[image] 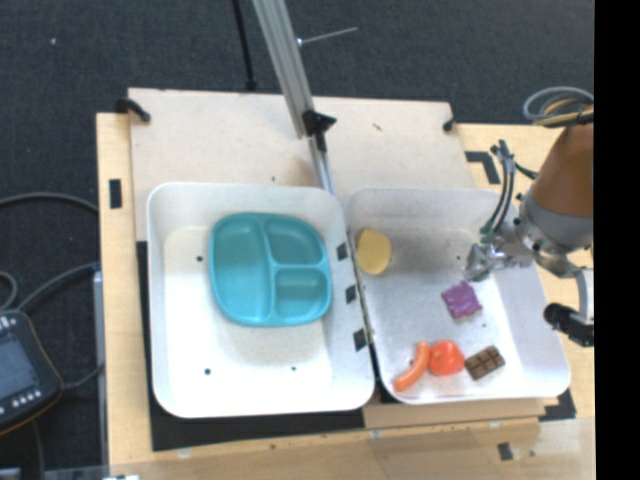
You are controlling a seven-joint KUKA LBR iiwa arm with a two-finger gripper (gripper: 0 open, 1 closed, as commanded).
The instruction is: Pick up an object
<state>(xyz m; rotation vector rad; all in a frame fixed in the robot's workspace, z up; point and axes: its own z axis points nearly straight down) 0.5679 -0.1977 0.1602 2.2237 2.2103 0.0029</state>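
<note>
Two white bins sit side by side on my bench point(120, 268), and I see them from the one camera looking down. I will use the purple block point(461, 300) in the right bin point(420, 208) as my landmark.

My tool point(483, 261) hangs just above and a little to the right of the purple block, close to it, at the end of my grey arm point(560, 223) with the orange band. It is too small and blurry here, so I cannot tell if it is released or clenched, and I see nothing in it.

Left of the purple block and a bit higher lies a yellow round thing point(373, 251). Below the block lie an orange carrot toy point(430, 361) and a brown chocolate piece point(485, 362). Far left of the block, in the left bin point(180, 368), rests a blue divided plate point(270, 269).

I think the job is only started. Nothing is lifted yet. I am near the purple block, so grabbing and lifting are both left to do.
</note>
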